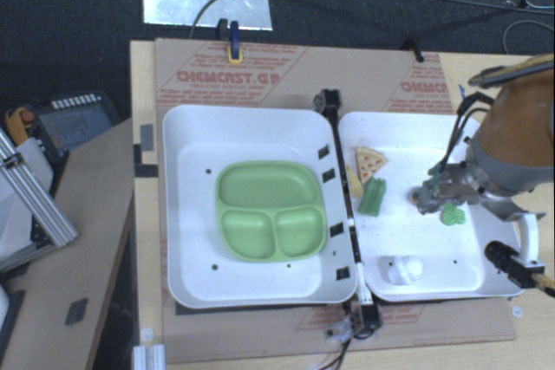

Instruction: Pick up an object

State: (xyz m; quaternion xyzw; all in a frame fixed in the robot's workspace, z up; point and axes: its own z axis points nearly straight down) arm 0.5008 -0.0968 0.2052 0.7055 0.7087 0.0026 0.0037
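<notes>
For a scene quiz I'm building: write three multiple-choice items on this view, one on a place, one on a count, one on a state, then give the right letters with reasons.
1. Where does the green divided tray lie?
A. In the left bin
B. In the right bin
C. On the cardboard outside both bins

2. How many compartments does that tray have?
A. Two
B. Three
C. Five

3. How does the small white object in the right bin stand to the gripper?
A. Clamped in the jaws
B. Lying apart from it, near the bin's front wall
C. Resting on the green tray

Answers:
1 A: the tray sits in the middle of the left bin.
2 B: one wide section at the back, two smaller ones in front.
3 B: it lies on the bin floor, well clear of the gripper.
</notes>
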